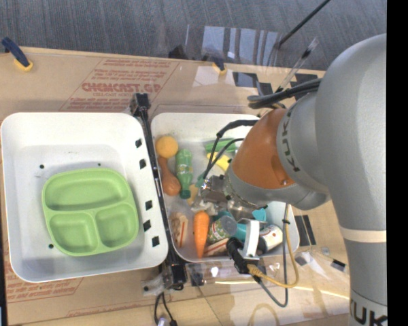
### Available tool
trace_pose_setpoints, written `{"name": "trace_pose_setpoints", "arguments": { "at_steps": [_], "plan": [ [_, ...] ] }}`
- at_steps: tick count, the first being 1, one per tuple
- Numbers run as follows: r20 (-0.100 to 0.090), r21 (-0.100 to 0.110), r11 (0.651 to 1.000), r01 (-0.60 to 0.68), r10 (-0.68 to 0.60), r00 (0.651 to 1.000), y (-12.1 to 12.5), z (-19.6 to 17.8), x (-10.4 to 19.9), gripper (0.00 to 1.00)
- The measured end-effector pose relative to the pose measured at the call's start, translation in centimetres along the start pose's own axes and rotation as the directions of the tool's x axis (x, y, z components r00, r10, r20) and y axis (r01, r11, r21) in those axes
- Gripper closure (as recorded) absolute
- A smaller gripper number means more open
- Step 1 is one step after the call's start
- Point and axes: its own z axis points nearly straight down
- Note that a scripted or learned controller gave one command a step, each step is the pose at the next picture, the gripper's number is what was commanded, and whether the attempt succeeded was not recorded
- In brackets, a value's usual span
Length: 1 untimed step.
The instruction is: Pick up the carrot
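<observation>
The pincer [212, 197] hung low over the right bin [190, 121], under the orange-banded arm [262, 158]; whether it was open or closed could not be told. The carrot [200, 233] lay in that bin just below the pincer, on the near side, apparently apart from it. A green bottle [183, 172] lay just left. Well left, a green divided plate [90, 209] sat in the left bin [27, 134].

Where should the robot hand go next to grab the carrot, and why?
Probably a small move toward the near rim of the right bin, then down. The carrot lies there among other toys, untouched, and the gripper sits just beyond its top end, so it likely needs to be centred over the carrot first.
</observation>
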Motion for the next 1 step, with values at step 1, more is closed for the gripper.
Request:
{"name": "trace_pose_setpoints", "arguments": {
  "at_steps": [1],
  "plan": [
    [0.007,0.027,0.994,-0.107,0.107,0.994,0.89,-7.88,5.80,1.00]
  ]
}}
